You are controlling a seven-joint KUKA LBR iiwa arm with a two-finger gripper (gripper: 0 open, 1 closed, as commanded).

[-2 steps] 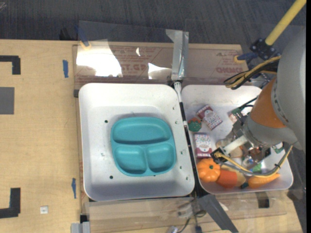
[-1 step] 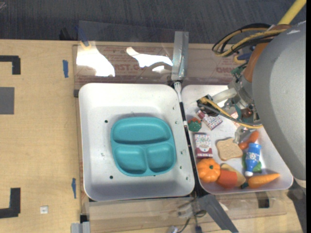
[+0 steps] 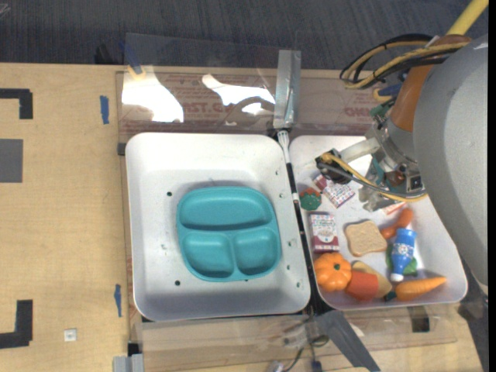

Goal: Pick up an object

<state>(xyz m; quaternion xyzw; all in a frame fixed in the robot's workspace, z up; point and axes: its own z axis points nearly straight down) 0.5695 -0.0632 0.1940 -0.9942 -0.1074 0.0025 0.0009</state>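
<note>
Glossy teal divided tray (image 3: pixel 228 232) in left bin (image 3: pixel 147 169), round orange pumpkin (image 3: pixel 332 272), toast slice (image 3: pixel 365 238), fingers' state unclear.

arm (image 3: pixel 457 130): grey rounded casing | orange band above wrist | yellow and black cables looped outside

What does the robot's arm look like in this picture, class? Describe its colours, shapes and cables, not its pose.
The arm is a thick, rounded grey body coming in from the right. An orange band circles it above the wrist. Yellow and black cables loop out beside the band. The hand is a smaller assembly of metal and dark parts with thin yellow wiring, above the right bin.
</note>
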